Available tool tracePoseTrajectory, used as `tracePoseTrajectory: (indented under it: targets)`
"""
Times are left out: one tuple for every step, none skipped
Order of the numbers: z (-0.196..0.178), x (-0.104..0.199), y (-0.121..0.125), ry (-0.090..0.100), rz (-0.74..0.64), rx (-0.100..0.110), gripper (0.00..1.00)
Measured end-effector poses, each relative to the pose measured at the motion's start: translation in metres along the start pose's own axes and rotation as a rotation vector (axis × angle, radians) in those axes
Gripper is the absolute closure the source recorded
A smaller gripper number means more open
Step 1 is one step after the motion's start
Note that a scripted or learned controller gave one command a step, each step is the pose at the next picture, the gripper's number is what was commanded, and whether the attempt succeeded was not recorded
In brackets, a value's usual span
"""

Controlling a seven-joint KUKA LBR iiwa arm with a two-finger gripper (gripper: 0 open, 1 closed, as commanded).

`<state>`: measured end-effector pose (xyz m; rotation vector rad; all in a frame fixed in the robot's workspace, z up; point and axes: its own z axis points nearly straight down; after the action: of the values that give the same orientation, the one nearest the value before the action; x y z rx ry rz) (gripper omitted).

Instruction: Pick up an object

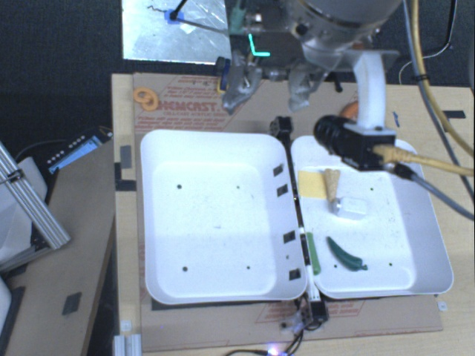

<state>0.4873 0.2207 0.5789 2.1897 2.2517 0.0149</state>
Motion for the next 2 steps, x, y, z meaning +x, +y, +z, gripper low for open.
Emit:
tracePoseTrajectory:
  targets:
    - [-0.0114, 0.0001, 0.0004, 0.001, -0.003, -0.003, 1.0]
    - [-0.011, 0.0001, 0.0003, 0.001, -0.005, -0.001, 0.0]
